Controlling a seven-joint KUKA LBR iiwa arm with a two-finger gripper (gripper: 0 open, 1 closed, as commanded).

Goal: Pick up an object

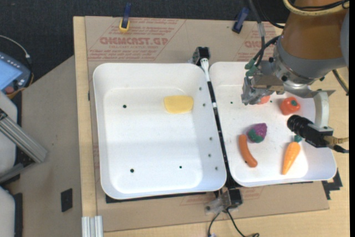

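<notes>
**Now: the approach, nothing gripped yet**

The gripper (256, 98) hangs low at the right bin's (233, 76) upper part; how wide it stands, I cannot tell. Nearest, a red object (289, 105) to its right; next move likely calls for lining up above it.

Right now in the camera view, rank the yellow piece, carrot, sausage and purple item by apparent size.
1. Carrot and sausage: similar length, too close to rank.
2. Yellow piece in the left bin: shorter but broader, so it may match them in area.
3. Purple item: smallest.
</notes>
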